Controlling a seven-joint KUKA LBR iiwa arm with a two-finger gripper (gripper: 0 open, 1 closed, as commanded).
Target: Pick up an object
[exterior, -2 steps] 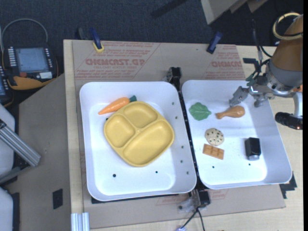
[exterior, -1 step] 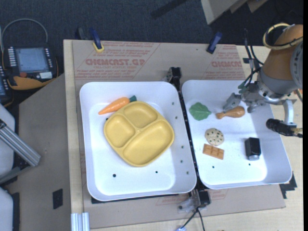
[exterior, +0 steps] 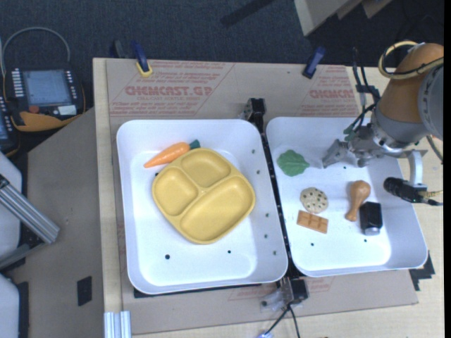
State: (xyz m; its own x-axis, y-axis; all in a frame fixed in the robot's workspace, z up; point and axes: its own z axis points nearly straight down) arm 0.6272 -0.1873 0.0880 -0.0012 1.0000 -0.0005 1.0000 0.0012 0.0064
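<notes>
Left bin [exterior: 141, 245]: yellow plate [exterior: 204, 196], carrot [exterior: 166, 154] touching its top edge. Right bin [exterior: 402, 248]: gripper [exterior: 347, 153] at upper part, spread, pinching nothing; below, apart, drumstick [exterior: 357, 198], leaf [exterior: 292, 163], black block [exterior: 371, 217], cookie [exterior: 313, 200], cracker [exterior: 312, 222].

The arm [exterior: 416, 83] runs off the right edge, its base unseen. Whether the fingers of the gripper [exterior: 337, 155] are spread or closed cannot be told. Just beyond it, the right bin [exterior: 352, 259] hides under the wrist.
</notes>
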